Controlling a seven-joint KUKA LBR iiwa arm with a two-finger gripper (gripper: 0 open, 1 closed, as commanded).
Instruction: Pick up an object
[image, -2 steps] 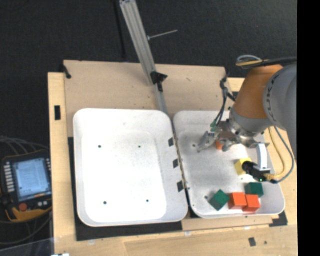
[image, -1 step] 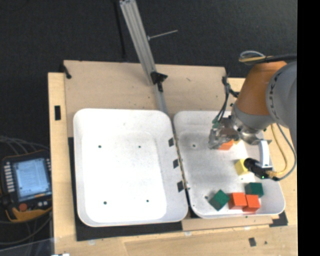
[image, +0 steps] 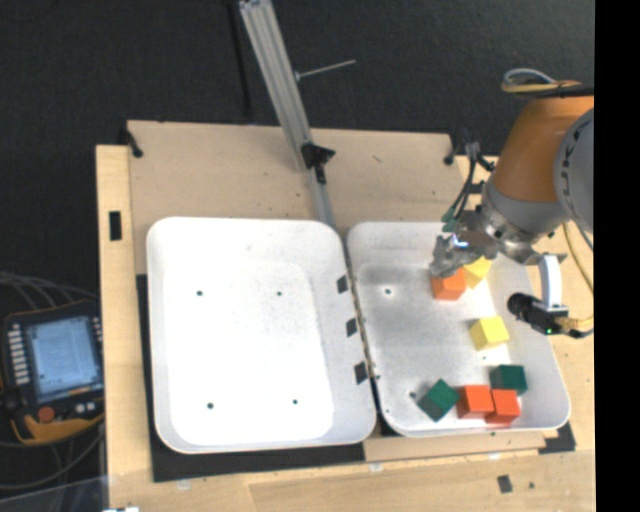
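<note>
The orange block sits near the right bin's far edge, a yellow block touching it. My hand hangs right over it; I cannot tell its grip. Bare floor lies left of it.

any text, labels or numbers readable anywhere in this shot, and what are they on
None can be read.
Handheld pendant at the left edge: its lit screen shows blurred content, too small to read.
Blocks in the right bin, such as the orange block by the tool and the yellow block: plain faces, no print visible.
Left bin: dark dots, not text.
</note>
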